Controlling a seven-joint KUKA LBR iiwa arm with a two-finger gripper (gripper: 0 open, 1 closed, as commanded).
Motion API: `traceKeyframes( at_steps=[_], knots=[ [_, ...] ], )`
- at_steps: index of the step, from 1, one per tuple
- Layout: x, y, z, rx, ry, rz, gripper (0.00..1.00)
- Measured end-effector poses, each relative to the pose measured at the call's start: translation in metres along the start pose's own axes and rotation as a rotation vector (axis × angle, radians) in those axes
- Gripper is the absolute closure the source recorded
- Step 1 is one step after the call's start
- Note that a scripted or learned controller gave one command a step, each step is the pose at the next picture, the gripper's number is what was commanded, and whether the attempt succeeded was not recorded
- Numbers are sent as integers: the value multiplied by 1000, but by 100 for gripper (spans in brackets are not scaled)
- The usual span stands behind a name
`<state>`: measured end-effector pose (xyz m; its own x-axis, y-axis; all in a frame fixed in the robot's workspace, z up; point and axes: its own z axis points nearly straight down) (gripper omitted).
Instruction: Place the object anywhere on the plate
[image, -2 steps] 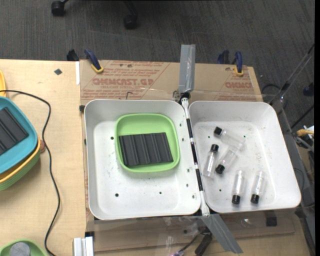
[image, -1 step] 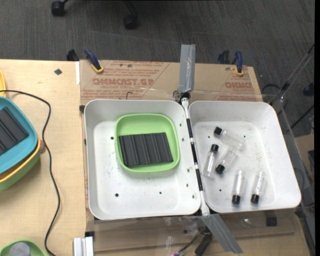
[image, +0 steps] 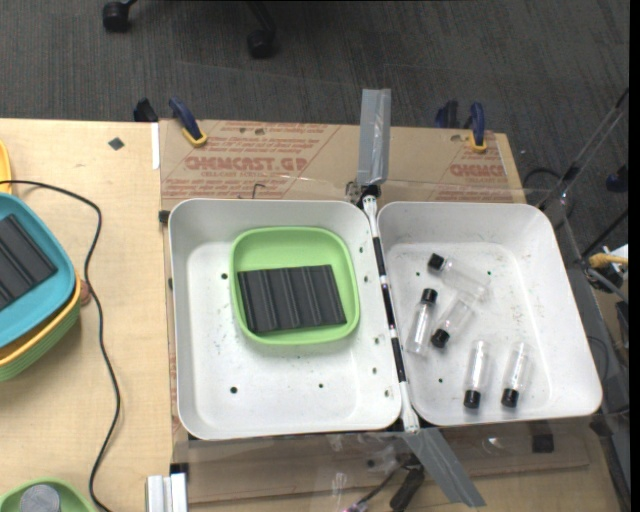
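Nearest the counter's front edge, in the right bin (image: 560, 300), lie two black-capped clear vials (image: 478, 372), three more scattered behind (light, smooth, likely to roll; best pinched across the barrel). Toward the far edge, the left bin (image: 200, 380) holds the green plate (image: 293, 252). Jaws: cannot tell.

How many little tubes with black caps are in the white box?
5, all in the right bin: one near the top, two in the middle, two near the bottom.
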<state>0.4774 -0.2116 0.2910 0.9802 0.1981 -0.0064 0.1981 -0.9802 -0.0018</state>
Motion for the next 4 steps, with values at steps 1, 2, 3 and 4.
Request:
traceKeyframes(
  at_steps=[1,2,3,4],
  knots=[
    [9,-42,-10,0,1,-4,0],
    [-3,11,8,0,0,1,0],
    [-2,10,-7,-1,2,-3,0],
    [-2,10,28,1,0,1,0]
  ],
)
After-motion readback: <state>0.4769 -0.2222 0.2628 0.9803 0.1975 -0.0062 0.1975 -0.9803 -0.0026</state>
